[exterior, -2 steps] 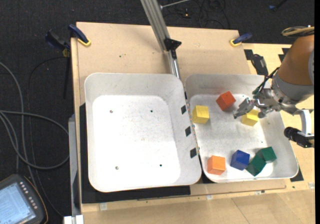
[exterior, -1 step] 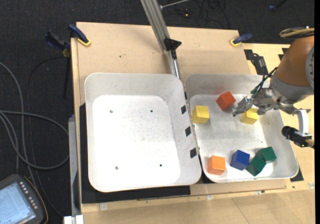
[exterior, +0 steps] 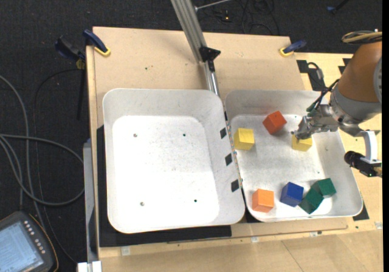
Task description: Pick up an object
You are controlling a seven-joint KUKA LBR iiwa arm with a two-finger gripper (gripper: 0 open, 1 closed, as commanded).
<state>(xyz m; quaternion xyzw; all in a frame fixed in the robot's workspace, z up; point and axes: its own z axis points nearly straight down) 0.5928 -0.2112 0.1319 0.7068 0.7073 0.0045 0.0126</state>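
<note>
Tool low in the right bin, directly above and apparently touching a small yellow block near that bin's far right side. Tool's opening impossible to judge here, likewise any hold on the block. To do this step well: straddle the block squarely, 1 side to each face, settle fully before closing, then lift straight up. Block just under the tool's tip, peeking out on the near side. Red cube close by on the left, worth avoiding; second yellow cube further left.
</note>
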